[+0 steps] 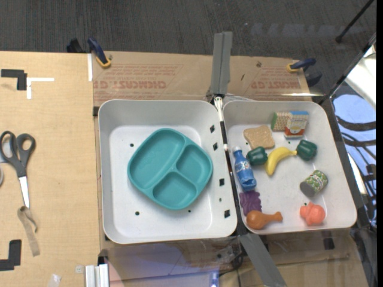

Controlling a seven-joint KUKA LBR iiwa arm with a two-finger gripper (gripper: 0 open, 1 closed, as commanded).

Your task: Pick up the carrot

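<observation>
The carrot (312, 214) is taken to be the stubby orange piece in the near right corner of the right bin (342, 160), close to the wall, with the grey can (313, 183) near behind it. A straight descent from above is called for, kept clear of that wall. The arm's pose cannot be told, nor whether the gripper is released or clenched.

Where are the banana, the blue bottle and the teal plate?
banana (279, 158), camera view, middle of its curve
blue bottle (243, 170), camera view, its label
teal plate (157, 153), camera view, floor of its largest compartment
</observation>
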